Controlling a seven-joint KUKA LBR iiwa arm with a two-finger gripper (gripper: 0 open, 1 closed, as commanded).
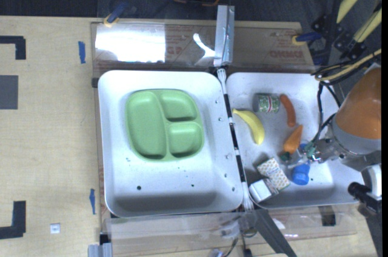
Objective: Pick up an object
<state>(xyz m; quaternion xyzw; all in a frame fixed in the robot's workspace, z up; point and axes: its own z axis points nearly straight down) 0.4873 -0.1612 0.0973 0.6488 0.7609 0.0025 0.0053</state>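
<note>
Reaching in from the right of the camera view, the arm brings its gripper (310, 151) low over the right bin (324, 186), near that bin's right-hand side. Wires and wrist hardware crowd the spot, so whether the gripper is spread or pressed together cannot be told, and nothing can be seen pinched in it.

Nearest to it lie two candidates. An orange carrot-like piece (293, 139) sits just to the gripper's left and slightly farther from the camera; its long axis runs on a slant, the upper end leaning right. A blue object (301, 176) sits just beside the gripper on the near side, squat, with no clear long axis.

Farther left in the same bin a banana (252, 125) curves from upper left to lower right, and a patterned box (274, 172) lies tilted by the near wall. A small can (267, 103) and a red sausage-shaped piece (288, 110) lie toward the far wall.

The left bin (115, 146) holds a green divided tray (164, 123), well apart from the gripper.
</note>
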